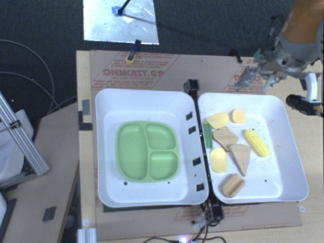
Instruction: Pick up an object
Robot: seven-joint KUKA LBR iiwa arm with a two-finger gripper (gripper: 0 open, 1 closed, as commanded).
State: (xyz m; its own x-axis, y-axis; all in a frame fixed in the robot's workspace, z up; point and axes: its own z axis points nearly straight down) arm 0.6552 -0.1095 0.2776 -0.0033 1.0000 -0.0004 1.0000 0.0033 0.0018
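Observation:
The right bin (283, 110) holds several toy foods: a yellow corn cob (256, 142), a small orange round piece (238, 116), a pale yellow slice (217, 120), a tan slab (224, 137), a tan wedge (241, 157), a pale yellow oval (218, 160) and a brown roll (232, 185). A thin green piece (207, 133) lies along that bin's left wall. My gripper (251, 78) hovers above the bin's far rim, up and away from all the foods, with nothing seen in it.
The left bin (106, 110) carries a green divided plate (148, 151). A black divider with clips (195, 135) runs between the bins. A shiny metal sheet (120, 13) lies beyond the bench, and a black fixture (304, 104) juts in at the right.

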